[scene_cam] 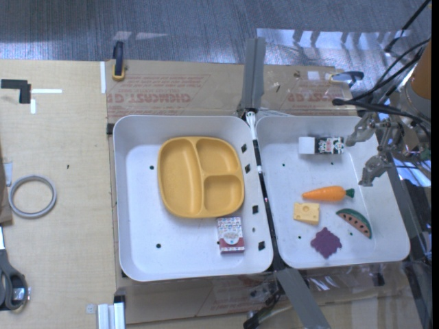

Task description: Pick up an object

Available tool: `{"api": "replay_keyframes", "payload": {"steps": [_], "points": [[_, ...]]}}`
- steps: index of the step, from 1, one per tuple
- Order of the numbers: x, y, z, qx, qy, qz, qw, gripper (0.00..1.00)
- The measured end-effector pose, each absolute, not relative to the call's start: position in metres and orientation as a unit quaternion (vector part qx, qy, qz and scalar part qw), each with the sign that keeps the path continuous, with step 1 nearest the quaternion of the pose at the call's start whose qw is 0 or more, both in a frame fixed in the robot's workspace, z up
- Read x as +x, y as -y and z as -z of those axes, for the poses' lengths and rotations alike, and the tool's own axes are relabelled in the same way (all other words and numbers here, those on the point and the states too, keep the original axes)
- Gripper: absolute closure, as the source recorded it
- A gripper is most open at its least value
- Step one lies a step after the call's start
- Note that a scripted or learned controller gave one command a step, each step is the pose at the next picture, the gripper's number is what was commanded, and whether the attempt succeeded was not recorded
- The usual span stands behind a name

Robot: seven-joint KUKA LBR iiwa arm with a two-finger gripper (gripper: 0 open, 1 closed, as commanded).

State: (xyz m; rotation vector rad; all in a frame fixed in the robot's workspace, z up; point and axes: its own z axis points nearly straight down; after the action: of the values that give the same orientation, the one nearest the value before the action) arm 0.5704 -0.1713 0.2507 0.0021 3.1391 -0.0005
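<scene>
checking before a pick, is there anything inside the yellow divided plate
The yellow divided plate in the left bin shows three bare compartments. A small carton lies just outside its lower rim. What lies beneath the plate is covered.

Single fixed camera, above bench, slanted downward, both white bins (130,204) visible

Plate (201,177) in left bin (130,204) (carrot (325,194) right).

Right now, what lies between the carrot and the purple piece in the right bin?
In the camera view, the cheese wedge lies between the carrot and the purple piece, slightly to the left of their line; otherwise bare bin floor.
</scene>
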Motion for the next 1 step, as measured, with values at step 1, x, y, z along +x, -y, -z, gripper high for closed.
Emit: {"api": "replay_keyframes", "payload": {"steps": [1], "points": [[0.6090, 0.1855, -0.1694, 0.174, -0.985, 0.0004, 0.001, 0.00]]}}
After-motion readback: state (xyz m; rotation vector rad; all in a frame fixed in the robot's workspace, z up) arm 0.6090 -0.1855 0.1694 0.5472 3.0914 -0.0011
